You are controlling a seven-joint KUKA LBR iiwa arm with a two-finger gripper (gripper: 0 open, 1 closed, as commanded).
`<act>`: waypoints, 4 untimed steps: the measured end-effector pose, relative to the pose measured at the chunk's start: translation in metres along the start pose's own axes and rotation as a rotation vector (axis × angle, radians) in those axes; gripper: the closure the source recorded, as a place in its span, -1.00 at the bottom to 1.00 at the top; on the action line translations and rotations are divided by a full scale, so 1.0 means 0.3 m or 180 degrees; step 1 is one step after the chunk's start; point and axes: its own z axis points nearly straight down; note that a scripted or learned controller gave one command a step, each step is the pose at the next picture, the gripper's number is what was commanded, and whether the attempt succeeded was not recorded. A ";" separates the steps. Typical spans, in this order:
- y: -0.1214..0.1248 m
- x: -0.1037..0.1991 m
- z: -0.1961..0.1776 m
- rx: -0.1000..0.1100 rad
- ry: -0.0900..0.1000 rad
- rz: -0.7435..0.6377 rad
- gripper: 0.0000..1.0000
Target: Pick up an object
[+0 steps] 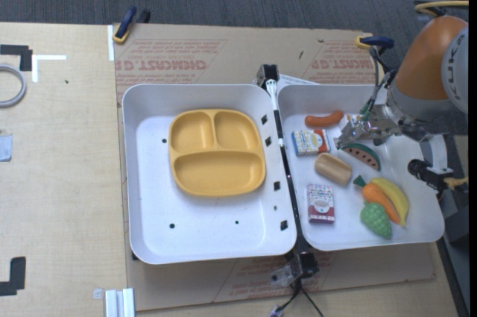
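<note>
Jaws: mine (352, 135), low in the right bin (425, 233), just above the melon slice (365, 154); I cannot tell whether they are apart or together.
Why there: I judge I am lining up on the melon slice or the sausage (324, 118), both close to me.
Melon slice: flat, long axis running from me down toward the banana (395, 196).
Sausage: past the melon slice, long axis nearly level, pointing at the plate (218, 153).
Plate: alone in the left bin (149, 233), beyond the melon slice; likely kept apart from the pile.
</note>
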 end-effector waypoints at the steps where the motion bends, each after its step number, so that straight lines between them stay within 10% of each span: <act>1: 0.002 -0.002 -0.034 -0.0007 -0.0004 0.0007 1.00; 2: -0.033 0.278 -1.145 -0.0002 -0.0005 0.1124 1.00; 4: -0.028 0.278 -1.206 0.0001 -0.0017 0.1104 1.00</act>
